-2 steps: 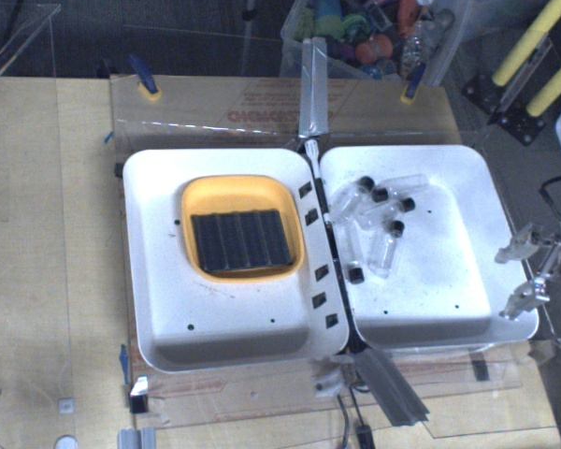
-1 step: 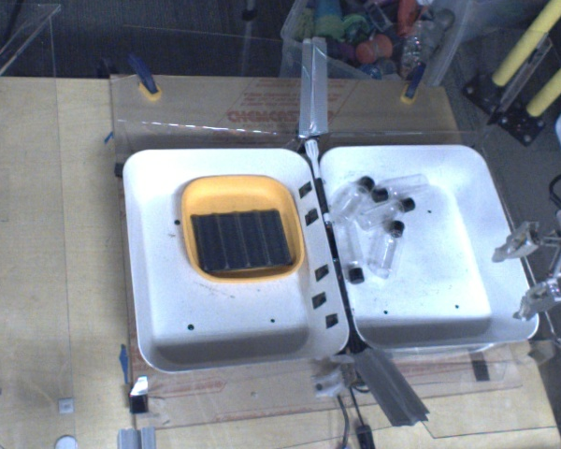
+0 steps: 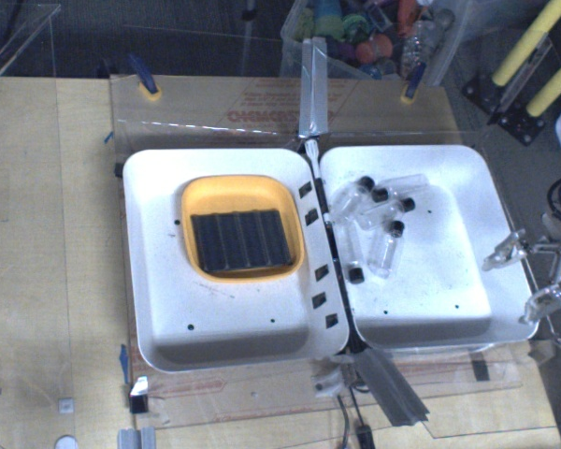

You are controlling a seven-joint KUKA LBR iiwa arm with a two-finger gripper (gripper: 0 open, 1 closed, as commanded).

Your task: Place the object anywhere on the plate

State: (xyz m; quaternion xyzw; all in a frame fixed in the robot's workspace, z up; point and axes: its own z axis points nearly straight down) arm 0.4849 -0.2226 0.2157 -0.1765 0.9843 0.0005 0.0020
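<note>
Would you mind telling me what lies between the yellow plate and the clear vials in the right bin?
In the camera view, the bins' adjoining white rims with black markers separate the yellow plate from the clear vials.

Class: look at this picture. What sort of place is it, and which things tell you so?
Probably a robot lab bench: two white bins side by side, a metal tool reaching in from the right, and a tub of toys behind.

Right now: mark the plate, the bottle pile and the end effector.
plate (image 3: pixel 194 195): camera view, bare yellow rim at upper left.
bottle pile (image 3: pixel 379 227): camera view, clear bottles at the pile's middle.
end effector (image 3: pixel 533 274): camera view, between the two fingertips.
</note>
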